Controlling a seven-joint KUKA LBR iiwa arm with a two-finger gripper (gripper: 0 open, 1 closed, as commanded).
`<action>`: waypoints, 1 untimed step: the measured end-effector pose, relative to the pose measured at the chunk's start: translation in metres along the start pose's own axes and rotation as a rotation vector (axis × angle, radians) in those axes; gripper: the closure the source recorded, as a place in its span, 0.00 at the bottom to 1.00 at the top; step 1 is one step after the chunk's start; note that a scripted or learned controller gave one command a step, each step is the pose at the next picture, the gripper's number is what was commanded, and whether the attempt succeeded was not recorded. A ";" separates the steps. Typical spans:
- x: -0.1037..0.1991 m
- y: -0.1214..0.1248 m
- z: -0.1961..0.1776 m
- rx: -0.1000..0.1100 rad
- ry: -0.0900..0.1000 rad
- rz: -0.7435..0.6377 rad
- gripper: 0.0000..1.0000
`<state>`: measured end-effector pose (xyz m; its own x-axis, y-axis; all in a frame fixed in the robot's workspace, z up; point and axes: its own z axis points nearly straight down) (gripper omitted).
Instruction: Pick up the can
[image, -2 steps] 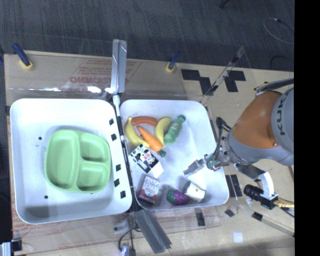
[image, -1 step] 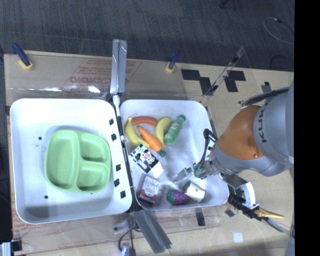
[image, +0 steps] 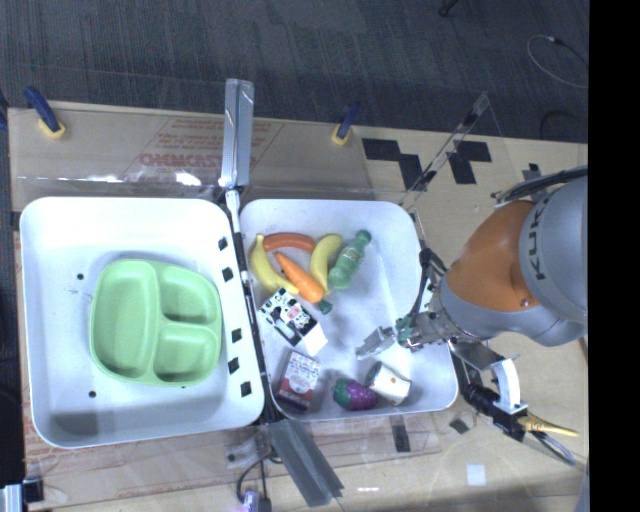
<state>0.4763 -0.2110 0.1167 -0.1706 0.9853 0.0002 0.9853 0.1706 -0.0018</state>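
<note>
One squat white can (image: 391, 382) on smooth bin (image: 330, 215) plastic, metal jaws (image: 385, 340) above it, grip state unclear.

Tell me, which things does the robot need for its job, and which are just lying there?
For the job: can, gripper.

Just lying about: bananas, carrot, bottle, carton, plate.

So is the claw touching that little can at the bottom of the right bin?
Cannot tell. In the camera view the claw sits just above the can, too close to show contact or a gap.
</note>
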 end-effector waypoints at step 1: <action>0.000 0.001 -0.010 0.000 0.000 -0.005 1.00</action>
<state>0.4770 -0.2105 0.1263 -0.1753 0.9845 0.0006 0.9845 0.1753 -0.0019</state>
